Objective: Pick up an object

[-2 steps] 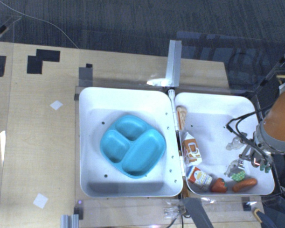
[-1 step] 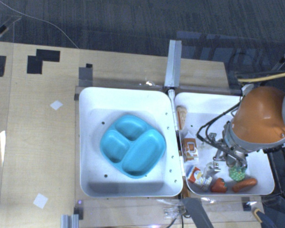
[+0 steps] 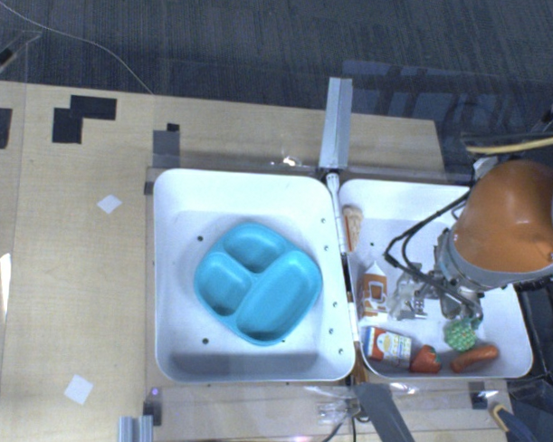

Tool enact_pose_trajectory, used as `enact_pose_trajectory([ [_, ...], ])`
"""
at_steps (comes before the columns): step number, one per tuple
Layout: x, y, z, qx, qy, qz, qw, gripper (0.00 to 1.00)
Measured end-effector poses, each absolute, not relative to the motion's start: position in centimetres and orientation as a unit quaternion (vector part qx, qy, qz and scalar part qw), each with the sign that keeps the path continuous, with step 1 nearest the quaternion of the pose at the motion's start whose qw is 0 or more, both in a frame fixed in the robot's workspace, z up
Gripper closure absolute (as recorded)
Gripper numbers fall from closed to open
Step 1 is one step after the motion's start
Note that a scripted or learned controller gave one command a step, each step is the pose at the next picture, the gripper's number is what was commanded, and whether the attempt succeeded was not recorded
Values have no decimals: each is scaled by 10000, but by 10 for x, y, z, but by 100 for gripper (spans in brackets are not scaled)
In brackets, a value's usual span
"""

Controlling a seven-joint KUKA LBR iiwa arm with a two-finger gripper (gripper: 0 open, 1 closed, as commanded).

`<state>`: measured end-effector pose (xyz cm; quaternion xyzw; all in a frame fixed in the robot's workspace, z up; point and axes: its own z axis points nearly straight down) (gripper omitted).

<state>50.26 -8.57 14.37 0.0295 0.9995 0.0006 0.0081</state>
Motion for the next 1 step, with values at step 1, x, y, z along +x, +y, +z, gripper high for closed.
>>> enact_pose_trajectory([
  [1, 562, -175, 124, 629, 9980, -1, 39, 100],
])
